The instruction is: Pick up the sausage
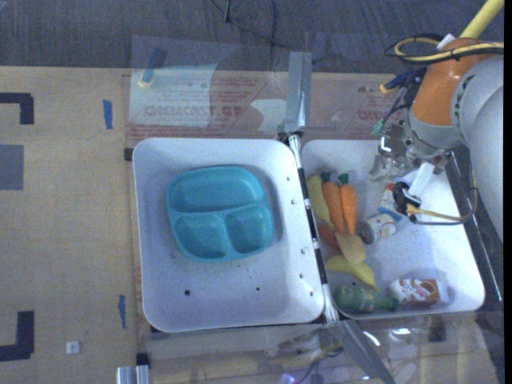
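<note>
Sausage (326,235) in right bin (468,282) – beside carrots (342,206), left bin (160,294) holds teal tray (222,212)

My arm comes in from 3 o'clock, grey link filling the upper right, orange band at about 1 o'clock. Wrist angled down and toward 9 o'clock. My end effector (390,166) hangs below the band, pointing down at roughly 2 o'clock in view. Cables loop around the wrist.

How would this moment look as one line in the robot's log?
gripper above right bin, far end | sausage near front, untouched | blue tray in left bin
</note>
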`<state>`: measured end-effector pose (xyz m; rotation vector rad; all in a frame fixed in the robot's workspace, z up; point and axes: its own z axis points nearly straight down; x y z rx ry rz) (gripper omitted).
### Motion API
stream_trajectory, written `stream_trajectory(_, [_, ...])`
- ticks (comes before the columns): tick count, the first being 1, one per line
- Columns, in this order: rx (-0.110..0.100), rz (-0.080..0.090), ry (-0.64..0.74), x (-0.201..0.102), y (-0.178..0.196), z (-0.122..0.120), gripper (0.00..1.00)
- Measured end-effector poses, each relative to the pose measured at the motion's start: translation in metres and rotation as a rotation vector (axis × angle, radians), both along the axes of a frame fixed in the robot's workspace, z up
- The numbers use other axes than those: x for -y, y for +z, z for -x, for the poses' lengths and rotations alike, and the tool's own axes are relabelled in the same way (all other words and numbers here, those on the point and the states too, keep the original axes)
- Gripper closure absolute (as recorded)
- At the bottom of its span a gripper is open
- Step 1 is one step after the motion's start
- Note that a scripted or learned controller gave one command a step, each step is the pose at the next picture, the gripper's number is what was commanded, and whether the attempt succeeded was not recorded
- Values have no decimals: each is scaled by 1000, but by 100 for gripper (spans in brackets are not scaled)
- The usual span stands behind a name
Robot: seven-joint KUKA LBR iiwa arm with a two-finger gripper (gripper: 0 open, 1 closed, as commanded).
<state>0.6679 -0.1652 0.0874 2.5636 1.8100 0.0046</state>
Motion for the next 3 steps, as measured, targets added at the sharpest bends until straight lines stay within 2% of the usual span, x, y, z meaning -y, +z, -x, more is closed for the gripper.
stream_trajectory(1, [-4,1,0,0,-1,1,0])
stream_trajectory(2, [1,-11,-53,39,1,9,0])
stream_trajectory(3, [3,-2,-52,42,12,9,100])
